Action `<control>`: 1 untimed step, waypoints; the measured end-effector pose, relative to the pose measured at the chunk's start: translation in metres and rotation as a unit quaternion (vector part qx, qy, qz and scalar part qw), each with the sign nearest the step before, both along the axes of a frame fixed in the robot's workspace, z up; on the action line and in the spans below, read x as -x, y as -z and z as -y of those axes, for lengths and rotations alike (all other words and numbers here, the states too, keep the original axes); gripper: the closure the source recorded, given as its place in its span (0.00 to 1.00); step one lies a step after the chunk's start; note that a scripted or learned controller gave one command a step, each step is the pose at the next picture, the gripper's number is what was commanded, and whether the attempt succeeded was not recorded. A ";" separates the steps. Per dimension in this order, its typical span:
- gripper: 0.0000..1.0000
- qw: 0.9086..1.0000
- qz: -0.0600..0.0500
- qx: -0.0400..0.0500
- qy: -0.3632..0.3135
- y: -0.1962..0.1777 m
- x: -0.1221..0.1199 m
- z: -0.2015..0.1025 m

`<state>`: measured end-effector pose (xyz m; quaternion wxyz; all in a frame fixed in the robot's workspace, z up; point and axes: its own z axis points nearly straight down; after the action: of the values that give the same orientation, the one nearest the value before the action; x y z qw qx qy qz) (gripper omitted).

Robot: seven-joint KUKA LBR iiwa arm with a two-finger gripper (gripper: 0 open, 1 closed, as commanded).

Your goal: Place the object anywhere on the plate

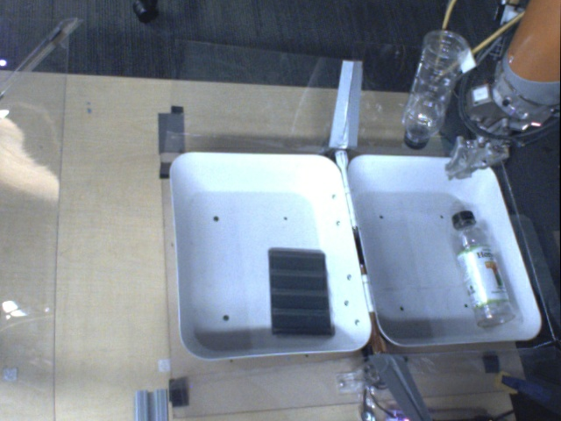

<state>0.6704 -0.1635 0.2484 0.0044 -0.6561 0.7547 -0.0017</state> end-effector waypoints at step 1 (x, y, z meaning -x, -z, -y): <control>1.00 0.986 0.000 0.001 -0.165 -0.037 0.000 -0.027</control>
<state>0.6700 -0.1362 0.2857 0.0038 -0.7714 0.6364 -0.0015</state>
